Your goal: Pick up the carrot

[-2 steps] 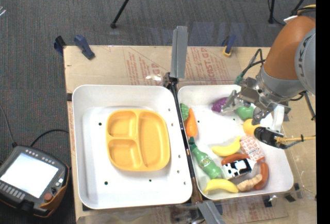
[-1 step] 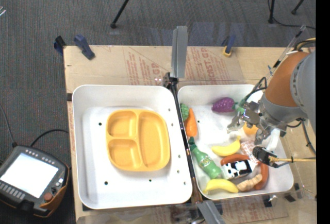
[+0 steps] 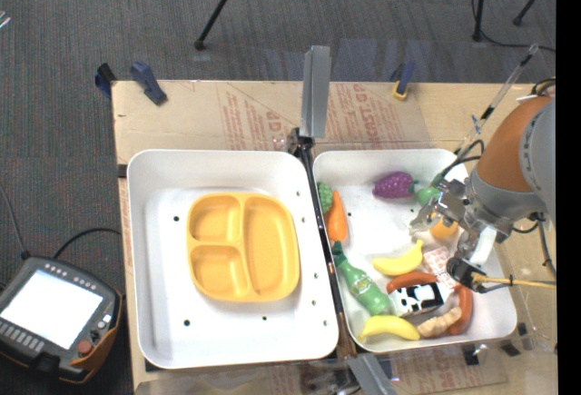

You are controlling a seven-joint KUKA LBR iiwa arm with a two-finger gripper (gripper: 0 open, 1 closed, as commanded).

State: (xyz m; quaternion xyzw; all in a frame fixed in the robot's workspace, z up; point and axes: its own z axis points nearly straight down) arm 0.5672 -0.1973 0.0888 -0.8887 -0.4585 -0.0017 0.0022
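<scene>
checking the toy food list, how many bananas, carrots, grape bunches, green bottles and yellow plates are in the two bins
bananas: 2
carrot: 1
grape bunch: 1
green bottle: 1
yellow plate: 1
total: 6

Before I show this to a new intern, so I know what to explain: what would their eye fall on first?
The bright yellow divided plate in the left bin stands out first. Next comes the right bin, crowded with toy food: the orange carrot by its left wall, purple grapes at the back. The gripper hangs over that bin's right side, apart from the carrot.
</scene>
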